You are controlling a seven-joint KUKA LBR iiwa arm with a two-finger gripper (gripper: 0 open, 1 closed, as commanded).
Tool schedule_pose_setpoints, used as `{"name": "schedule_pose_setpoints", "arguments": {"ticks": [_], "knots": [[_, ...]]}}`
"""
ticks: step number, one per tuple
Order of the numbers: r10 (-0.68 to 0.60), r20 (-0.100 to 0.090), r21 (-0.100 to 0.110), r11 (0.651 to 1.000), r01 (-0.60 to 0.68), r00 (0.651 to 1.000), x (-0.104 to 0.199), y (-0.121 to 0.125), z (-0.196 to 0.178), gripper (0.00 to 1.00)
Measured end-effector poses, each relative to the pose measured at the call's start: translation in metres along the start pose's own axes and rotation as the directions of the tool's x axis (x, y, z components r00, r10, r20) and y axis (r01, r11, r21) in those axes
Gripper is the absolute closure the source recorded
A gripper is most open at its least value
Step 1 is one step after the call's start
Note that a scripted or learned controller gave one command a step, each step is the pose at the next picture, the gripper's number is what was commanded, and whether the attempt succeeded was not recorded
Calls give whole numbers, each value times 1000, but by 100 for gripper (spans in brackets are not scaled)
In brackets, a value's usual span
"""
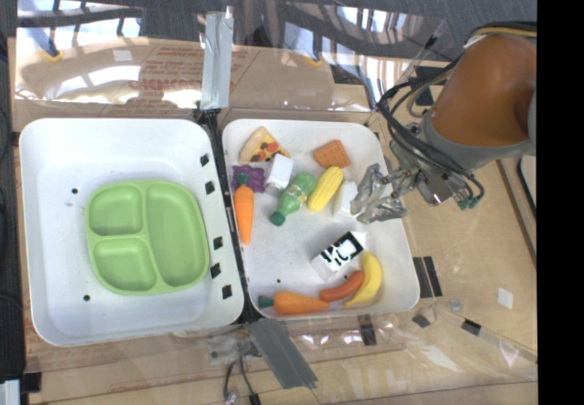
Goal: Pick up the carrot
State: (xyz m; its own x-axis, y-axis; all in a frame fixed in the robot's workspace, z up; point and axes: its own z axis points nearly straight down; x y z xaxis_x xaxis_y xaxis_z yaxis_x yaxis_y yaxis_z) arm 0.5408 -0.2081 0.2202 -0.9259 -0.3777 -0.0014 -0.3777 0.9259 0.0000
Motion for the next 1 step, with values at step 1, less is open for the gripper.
{"name": "schedule_pose_setpoints", "arguments": {"ticks": [1], "knots": [[-103, 1, 0, 995, 103, 995, -17, -7, -16, 100]]}}
